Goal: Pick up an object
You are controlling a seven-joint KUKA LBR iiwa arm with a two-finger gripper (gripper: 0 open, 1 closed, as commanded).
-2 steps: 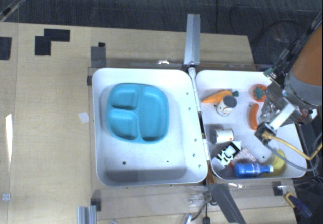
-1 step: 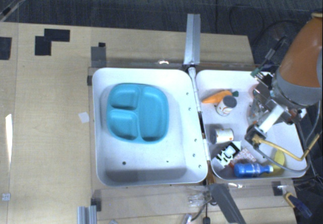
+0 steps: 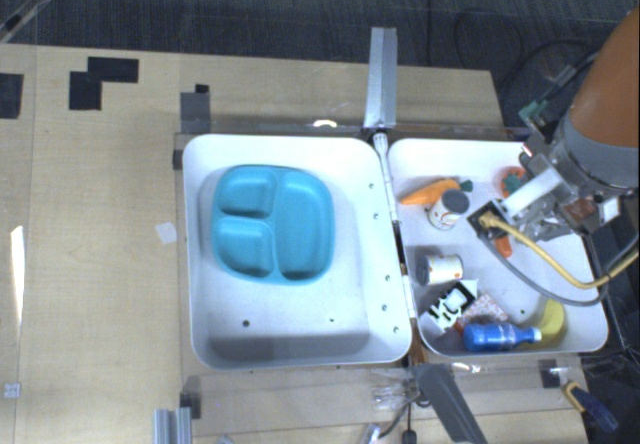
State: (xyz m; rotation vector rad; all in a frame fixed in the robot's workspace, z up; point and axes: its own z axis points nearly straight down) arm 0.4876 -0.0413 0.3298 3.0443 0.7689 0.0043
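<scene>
You have two bins on the bench (image 3: 90, 232). The left bin (image 3: 290, 337) holds one blue tray (image 3: 275, 222). The right bin (image 3: 420, 157) holds the pickable things: one carrot (image 3: 428, 193) at the far side, one white cup (image 3: 441, 267) mid-left, and one blue bottle (image 3: 497, 336) along the near wall beside one yellow piece (image 3: 551, 318). The end effector (image 3: 548, 220) hangs over that bin's right half; you cannot tell whether it is open or closed.

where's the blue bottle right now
In the camera view, the blue bottle lies on its side along the bottom edge of the right bin, just left of a yellow object.
</scene>
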